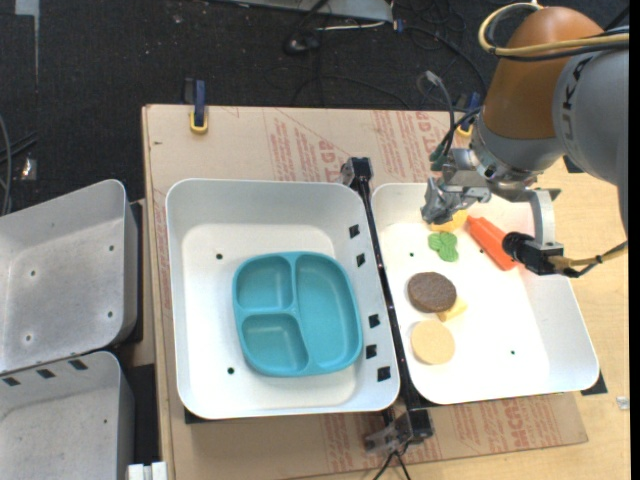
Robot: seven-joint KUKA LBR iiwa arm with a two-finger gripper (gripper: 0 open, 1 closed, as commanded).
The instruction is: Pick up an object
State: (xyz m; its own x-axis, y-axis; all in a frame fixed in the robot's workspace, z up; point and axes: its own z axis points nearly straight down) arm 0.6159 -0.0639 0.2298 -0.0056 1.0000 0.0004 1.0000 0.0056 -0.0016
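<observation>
Two bins: shallow and white, side by side on the tabletop (260, 133), their inner rims meeting at a row of black clips.
Left bin (190, 268): holds one teal divided tray (297, 313) with three compartments, sitting near the middle; bare white floor runs all round it, widest along the far and left sides.
Right bin (540, 358): holds the food pieces, all gathered in its far and left part; the near right half of the floor is bare.
Count of pieces: one orange carrot-like stick (490, 241), one green leafy piece (444, 246), one dark brown round patty (432, 291), one pale tan round disc (433, 344), one small yellow piece (455, 310) showing between the two rounds.
Spacing: the green piece lies just beside the carrot's left; the patty sits nearer the camera, close to the bin's left wall; the tan disc lies just beyond it toward the near rim.
Arm (560, 78): grey with an orange band, reaching in from the right over the far edge of the right bin.
Claw (441, 211): low over the far left corner of the right bin, just above the green piece, with a bit of yellow showing under its tip; whether it is wide or narrow cannot be told.
Tabletop edges: brown board shows beyond the bins at the far side and along the near edge.
</observation>
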